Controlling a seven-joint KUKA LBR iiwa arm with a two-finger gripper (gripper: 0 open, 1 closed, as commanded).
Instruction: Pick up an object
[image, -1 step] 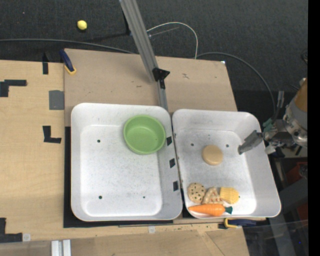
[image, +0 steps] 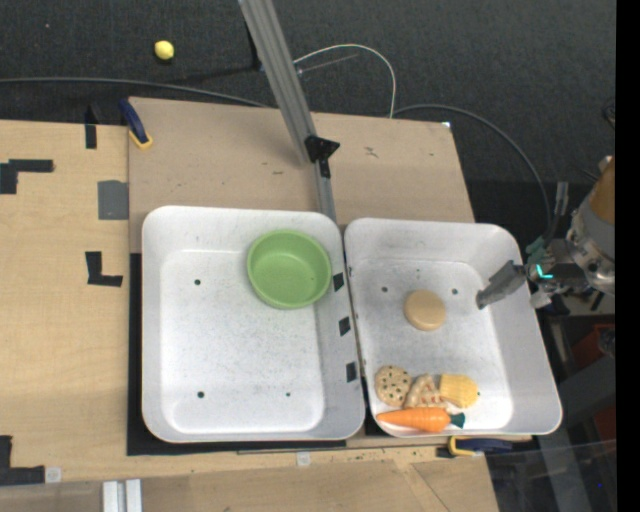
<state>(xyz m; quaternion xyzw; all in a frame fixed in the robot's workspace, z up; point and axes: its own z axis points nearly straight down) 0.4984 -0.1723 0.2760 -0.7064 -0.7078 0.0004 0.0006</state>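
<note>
Two bins (image: 160, 300): one bowl (image: 288, 268), four foods (image: 425, 310).

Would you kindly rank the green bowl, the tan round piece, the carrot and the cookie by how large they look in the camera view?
Largest to smallest:
1. green bowl
2. carrot, longer but thinner than the next
3. tan round piece
4. cookie
Carrot and round piece are close, so that order is unsure.

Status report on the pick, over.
End effector at right bin's right edge, holding nothing seen. Tan round piece just left of it, untouched. Nothing between them.
</note>
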